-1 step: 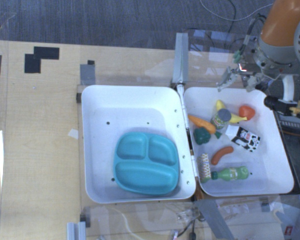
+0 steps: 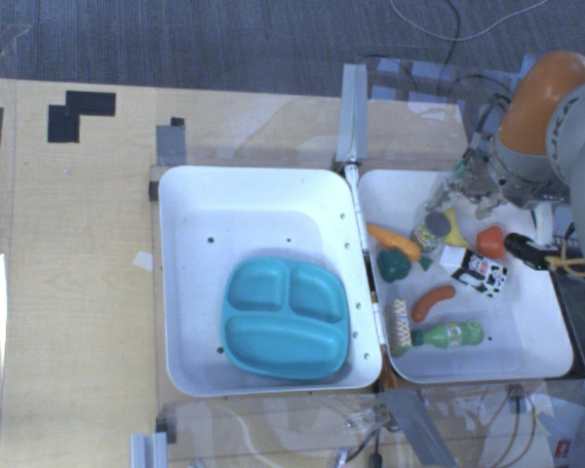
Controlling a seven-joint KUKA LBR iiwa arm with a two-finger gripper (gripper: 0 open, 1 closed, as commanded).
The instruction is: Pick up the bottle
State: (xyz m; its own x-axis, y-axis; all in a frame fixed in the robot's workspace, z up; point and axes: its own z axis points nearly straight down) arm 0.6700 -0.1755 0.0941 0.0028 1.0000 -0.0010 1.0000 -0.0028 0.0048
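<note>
Right now I judge we are in the approach step, with the grasp not yet made: the gripper [image 2: 460, 191] sits over the back of the right bin [image 2: 556, 339], above a cluster of small items, and I cannot tell whether its fingers are open or closed (they blur into the clutter under the wrist). The bottle [image 2: 447, 335], green with a pale label, lies on its side near the front of that bin, its cap end just beside a corn cob [image 2: 401, 325] that stands against the dividing wall. A red sausage [image 2: 432, 302] lies just behind the bottle, and a checkered tag [image 2: 482, 274] sits further back. My next move, as I see it, is to bring the wrist forward toward the front wall and turn it so the fingers straddle the bottle across its width. Room is best on the bottle's right side, where the bin floor is bare; the front wall and the corn cob crowd the other sides. The left bin [image 2: 185, 261] holds a teal divided plate [image 2: 287, 318], well apart from all this.
</note>
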